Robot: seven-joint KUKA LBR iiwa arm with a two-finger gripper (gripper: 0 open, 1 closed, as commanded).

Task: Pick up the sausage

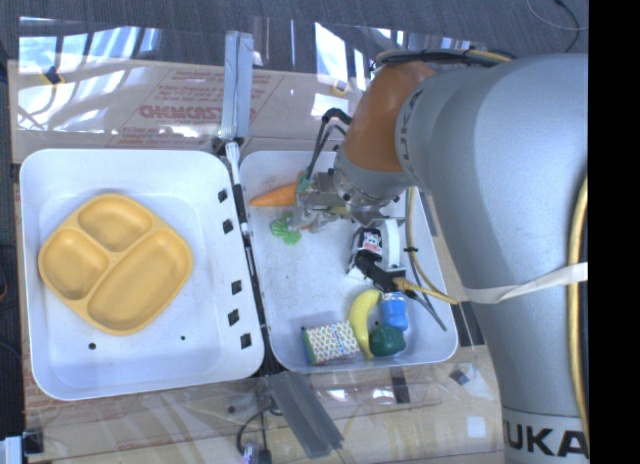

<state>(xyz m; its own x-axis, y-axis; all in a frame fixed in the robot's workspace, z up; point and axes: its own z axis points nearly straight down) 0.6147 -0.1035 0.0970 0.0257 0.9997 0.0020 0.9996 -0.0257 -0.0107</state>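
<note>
Your pincer (pixel 310 202) is low in the right bin (pixel 300 282), near the back, just beside the orange carrot (pixel 274 195) and a small green thing (pixel 285 230). You cannot tell if it is open or closed. No sausage can be picked out. A banana (pixel 362 319) lies at the front. The left bin (pixel 60 362) holds a yellow plate (pixel 113 263).

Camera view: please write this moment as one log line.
gripper: right bin, near carrot | fingers: unclear | sausage: unidentified
</note>
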